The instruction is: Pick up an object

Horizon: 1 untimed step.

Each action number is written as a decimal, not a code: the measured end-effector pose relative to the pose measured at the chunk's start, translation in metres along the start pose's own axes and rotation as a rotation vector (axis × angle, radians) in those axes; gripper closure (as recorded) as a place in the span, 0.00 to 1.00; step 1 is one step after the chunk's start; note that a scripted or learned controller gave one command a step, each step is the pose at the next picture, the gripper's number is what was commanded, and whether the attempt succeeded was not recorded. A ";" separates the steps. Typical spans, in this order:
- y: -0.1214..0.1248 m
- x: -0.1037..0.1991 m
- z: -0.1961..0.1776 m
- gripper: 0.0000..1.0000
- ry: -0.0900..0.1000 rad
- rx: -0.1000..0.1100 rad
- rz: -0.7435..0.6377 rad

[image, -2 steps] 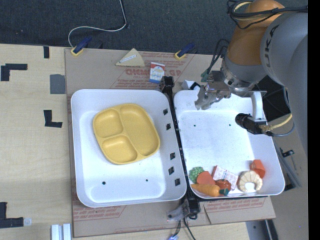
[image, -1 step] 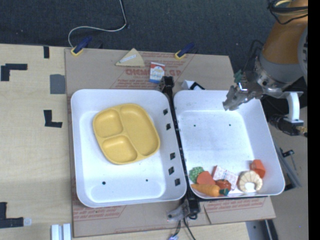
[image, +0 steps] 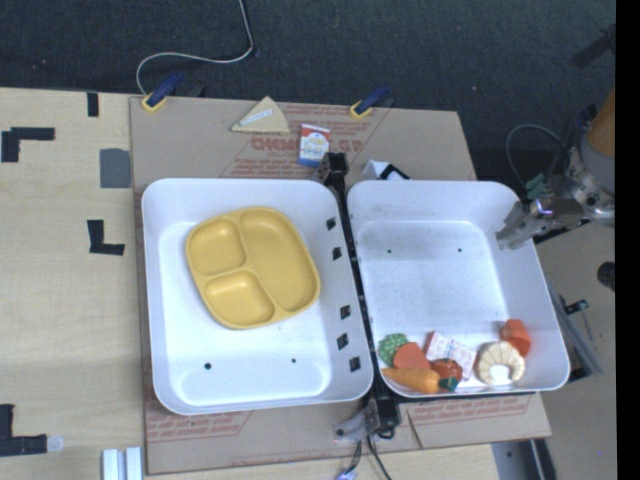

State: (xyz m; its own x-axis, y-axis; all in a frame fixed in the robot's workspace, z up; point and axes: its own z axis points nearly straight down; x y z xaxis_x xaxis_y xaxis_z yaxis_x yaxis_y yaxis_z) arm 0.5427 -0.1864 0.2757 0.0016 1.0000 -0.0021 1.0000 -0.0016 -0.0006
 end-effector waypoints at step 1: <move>-0.059 -0.003 0.005 1.00 0.001 0.001 -0.001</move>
State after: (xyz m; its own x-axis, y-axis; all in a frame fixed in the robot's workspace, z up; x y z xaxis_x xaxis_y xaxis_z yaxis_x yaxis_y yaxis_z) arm 0.4836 -0.1891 0.2710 0.0003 1.0000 -0.0009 1.0000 -0.0003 -0.0013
